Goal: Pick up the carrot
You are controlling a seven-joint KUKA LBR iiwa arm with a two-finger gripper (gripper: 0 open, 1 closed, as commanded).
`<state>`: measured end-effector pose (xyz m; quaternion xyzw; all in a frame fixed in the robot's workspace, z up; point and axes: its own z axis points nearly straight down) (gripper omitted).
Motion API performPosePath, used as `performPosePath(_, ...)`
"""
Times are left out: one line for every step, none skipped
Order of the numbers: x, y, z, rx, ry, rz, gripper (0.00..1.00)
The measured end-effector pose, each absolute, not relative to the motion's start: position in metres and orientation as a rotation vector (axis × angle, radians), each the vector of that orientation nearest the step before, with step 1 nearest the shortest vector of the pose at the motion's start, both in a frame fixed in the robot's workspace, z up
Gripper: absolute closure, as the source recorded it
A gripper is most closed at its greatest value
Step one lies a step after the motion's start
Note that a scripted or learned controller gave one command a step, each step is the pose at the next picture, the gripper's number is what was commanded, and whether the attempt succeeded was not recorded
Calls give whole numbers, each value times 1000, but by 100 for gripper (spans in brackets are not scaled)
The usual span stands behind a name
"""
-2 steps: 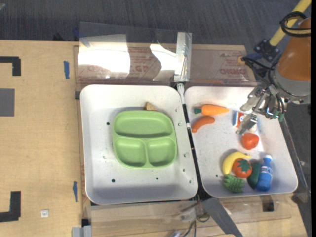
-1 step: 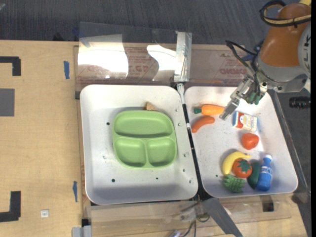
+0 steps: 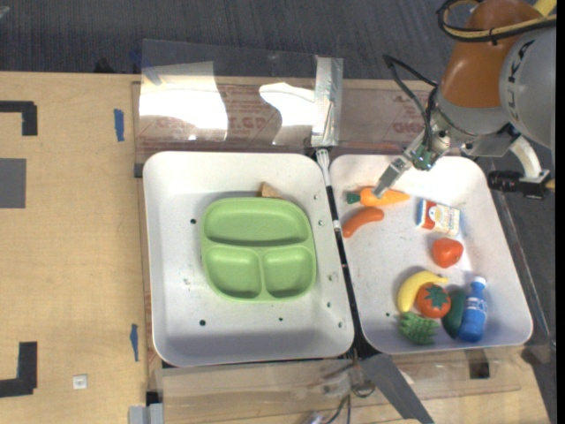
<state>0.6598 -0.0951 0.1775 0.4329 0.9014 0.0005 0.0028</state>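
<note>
While the fingers' [image 3: 386, 184] opening cannot be told, the carrot [image 3: 385, 198] lies crosswise, leafy end pointing left.

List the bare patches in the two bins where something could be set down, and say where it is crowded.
Left bin: a bare white margin all around the green divided plate, widest along the front.
Right bin: bare floor mid-left, between the carrot and the banana.
Crowded: the front right corner, with banana, tomato and blue bottle; the back, where the gripper meets the carrot.
</note>
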Motion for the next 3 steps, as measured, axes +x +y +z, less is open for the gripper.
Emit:
performPosePath(659,-102,97,1377,2818,2,0)
performPosePath(660,-100,108,1370,2818,1,100)
performPosePath(639,-47,189,1607,2690,8,100)
